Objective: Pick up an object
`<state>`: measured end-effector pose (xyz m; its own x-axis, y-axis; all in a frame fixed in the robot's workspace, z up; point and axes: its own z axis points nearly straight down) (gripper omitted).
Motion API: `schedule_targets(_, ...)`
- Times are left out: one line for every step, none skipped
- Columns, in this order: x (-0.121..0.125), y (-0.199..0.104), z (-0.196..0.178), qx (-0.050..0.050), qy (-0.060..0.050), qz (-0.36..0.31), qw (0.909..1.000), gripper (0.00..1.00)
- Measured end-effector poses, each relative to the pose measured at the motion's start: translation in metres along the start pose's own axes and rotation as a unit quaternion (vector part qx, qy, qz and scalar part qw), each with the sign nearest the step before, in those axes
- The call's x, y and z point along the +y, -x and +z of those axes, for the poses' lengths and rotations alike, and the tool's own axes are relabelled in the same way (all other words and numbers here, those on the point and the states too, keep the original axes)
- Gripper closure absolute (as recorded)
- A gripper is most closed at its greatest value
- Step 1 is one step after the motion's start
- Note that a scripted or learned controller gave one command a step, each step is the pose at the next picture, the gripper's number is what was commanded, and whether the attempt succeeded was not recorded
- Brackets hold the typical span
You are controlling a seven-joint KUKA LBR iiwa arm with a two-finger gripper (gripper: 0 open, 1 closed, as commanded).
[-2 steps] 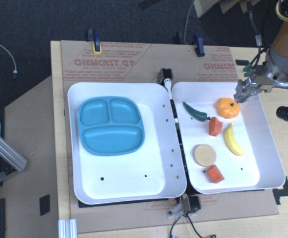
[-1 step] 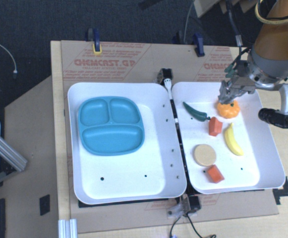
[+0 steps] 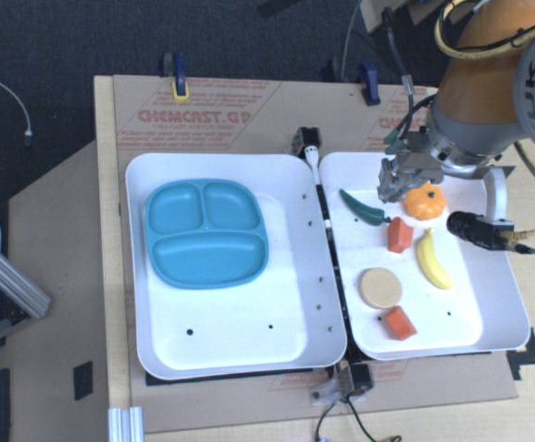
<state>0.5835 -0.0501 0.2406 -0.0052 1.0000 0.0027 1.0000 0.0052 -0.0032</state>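
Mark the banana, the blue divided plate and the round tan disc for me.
banana (image 3: 433,261): camera view, middle of its curve.
blue divided plate (image 3: 207,233): camera view, central ridge.
round tan disc (image 3: 380,287): camera view, top face.

Bins (image 3: 249,339) look like smooth glossy plastic, blue tray (image 3: 207,233) matte plastic, the board (image 3: 239,109) underneath plain cardboard.

Right bin (image 3: 497,325): gripper (image 3: 398,184) at its far edge, just beside an orange fruit (image 3: 424,202); banana (image 3: 432,260), tan disc (image 3: 379,287) nearer the bin's middle.
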Motion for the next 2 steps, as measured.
schedule_targets(-0.014, -0.054, 0.003, 0.000, 0.000, 0.000, 1.0000, 1.00)
schedule_targets(-0.020, -0.098, 0.008, 0.000, 0.000, 0.000, 1.0000, 1.00)
